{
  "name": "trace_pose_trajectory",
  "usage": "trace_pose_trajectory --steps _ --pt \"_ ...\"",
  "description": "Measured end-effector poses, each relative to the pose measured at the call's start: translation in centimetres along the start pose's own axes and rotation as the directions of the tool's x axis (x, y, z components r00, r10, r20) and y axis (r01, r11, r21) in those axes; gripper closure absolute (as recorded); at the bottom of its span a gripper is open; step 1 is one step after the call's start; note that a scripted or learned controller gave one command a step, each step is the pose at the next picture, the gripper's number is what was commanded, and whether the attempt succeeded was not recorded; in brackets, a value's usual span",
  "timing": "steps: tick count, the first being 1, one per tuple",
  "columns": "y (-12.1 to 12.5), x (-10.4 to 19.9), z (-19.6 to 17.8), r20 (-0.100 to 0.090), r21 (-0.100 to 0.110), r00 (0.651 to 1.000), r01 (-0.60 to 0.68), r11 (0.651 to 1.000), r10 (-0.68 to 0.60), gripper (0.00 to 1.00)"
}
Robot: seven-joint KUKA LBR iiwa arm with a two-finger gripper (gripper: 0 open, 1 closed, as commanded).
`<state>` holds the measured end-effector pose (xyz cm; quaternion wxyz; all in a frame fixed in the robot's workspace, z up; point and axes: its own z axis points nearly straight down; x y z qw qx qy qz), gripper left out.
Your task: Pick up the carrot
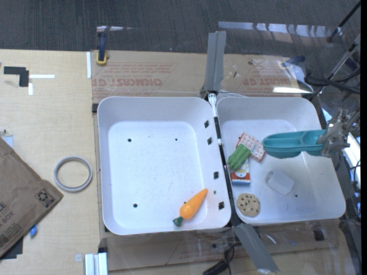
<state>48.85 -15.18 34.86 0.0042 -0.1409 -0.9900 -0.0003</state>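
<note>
Lying in left bin near front-right corner, carrot (192,205); jaws (335,137) well apart, state unclear.

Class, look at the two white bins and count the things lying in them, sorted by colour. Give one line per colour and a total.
Orange: 1, the carrot
Teal: 1, the scoop
Green: 1, the leafy vegetable
Tan: 1, the cookie
Clear: 1, the block
Red and white: 2, the wrapper and the small carton
Total: 7
</note>
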Motion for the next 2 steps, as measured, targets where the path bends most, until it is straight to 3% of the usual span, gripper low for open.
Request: trace_pose_trajectory --steps 1,2 --pt "-5.47 -0.59 -4.29 0.003 0.0 1.0 -0.018 1.0 0.018 1.0" --pt "-5.41 -0.8 -4.74 -0.004 0.0 1.0 -0.016 1.0 0.016 1.0"
